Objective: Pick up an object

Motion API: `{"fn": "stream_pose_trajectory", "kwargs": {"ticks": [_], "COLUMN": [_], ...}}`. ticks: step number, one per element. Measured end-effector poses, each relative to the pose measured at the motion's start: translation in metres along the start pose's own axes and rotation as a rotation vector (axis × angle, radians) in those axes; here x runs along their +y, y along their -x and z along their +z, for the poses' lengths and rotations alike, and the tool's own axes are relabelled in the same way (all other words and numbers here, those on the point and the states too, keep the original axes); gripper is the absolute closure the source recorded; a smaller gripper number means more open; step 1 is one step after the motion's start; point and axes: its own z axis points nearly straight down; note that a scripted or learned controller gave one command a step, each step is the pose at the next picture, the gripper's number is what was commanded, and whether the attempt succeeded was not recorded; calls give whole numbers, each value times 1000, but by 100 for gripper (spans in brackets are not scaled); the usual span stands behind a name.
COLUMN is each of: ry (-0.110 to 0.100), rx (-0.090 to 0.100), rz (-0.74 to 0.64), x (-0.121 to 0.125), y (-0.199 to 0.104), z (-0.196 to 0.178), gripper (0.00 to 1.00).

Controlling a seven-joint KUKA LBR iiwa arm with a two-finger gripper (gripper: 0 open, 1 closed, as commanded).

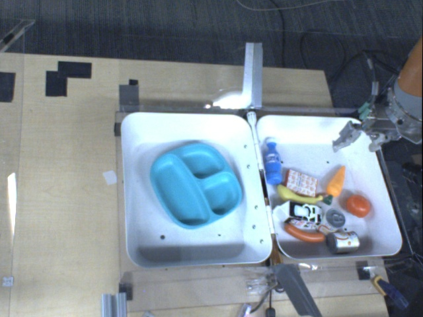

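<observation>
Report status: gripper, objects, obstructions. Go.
Gripper open, nothing between fingers, at right bin's far right corner. Objects clustered near side: blue bottle, carrot, banana. No obstruction.

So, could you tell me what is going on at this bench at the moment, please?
A grey robot arm with an orange band reaches in from the right, its end effector hovering over the far right corner of the right-hand shallow white bin. It holds nothing. That bin contains small items, among them a blue plastic bottle, an orange toy carrot and a yellow toy banana. The left-hand white bin holds a turquoise divided plastic tray.
</observation>
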Motion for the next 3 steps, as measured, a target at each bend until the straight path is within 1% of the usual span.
{"fn": "stream_pose_trajectory", "kwargs": {"ticks": [1, 2, 3], "ry": [1, 18, 19], "rx": [1, -5, -2], "rz": [184, -70, -71], "x": [-41, -16, -14], "y": [-4, 17, 15], "z": [41, 139, 130], "gripper": [0, 0, 100]}}
